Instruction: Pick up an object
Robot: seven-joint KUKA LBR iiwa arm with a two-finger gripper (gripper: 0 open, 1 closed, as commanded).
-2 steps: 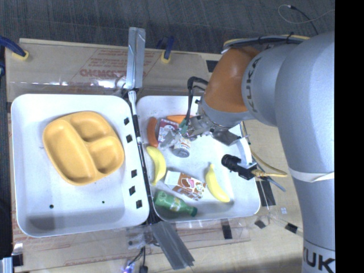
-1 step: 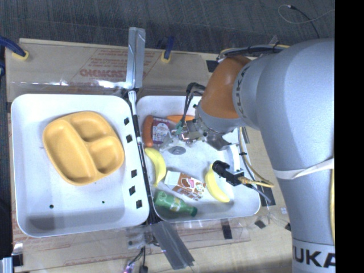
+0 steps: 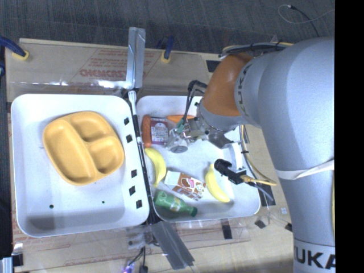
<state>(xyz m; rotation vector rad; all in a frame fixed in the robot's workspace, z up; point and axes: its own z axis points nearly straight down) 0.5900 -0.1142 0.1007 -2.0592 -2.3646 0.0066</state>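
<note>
Reaching from the right, the arm (image 3: 296,112) covers the right bin's (image 3: 250,206) far corner; open floor sits mid-bin. End effector (image 3: 181,140), finger state unclear, hovers beside the red packet (image 3: 156,131), above two bananas (image 3: 155,164), a snack box (image 3: 187,185), a green bottle (image 3: 173,203).

Yellow divided tray (image 3: 83,147), white bins (image 3: 28,209), two yellow bananas (image 3: 156,165), green bottle (image 3: 175,204), orange wrist band (image 3: 224,86)
</note>
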